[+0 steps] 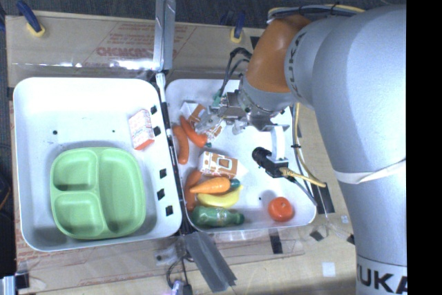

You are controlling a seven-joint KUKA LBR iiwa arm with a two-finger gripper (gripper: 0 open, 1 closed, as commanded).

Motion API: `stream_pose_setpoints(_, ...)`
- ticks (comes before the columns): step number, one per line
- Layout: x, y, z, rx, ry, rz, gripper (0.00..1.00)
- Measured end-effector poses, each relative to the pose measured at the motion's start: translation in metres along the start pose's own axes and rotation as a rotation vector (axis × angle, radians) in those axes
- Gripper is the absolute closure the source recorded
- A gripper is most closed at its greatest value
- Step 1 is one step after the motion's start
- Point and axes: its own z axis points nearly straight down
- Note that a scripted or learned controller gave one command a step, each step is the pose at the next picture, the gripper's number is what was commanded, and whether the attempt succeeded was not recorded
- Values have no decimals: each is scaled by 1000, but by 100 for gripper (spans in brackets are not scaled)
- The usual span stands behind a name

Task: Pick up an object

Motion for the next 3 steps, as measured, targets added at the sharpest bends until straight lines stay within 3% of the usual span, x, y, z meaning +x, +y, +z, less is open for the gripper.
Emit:
stream_pose_setpoints(1, 0, 1, -11, -1, 0, -4, 100)
stream_pose_setpoints(2, 0, 1, -11, -1, -1, -4, 0)
stream_pose_setpoints(3, 13, 25, 24, -16, -1, -44, 0)
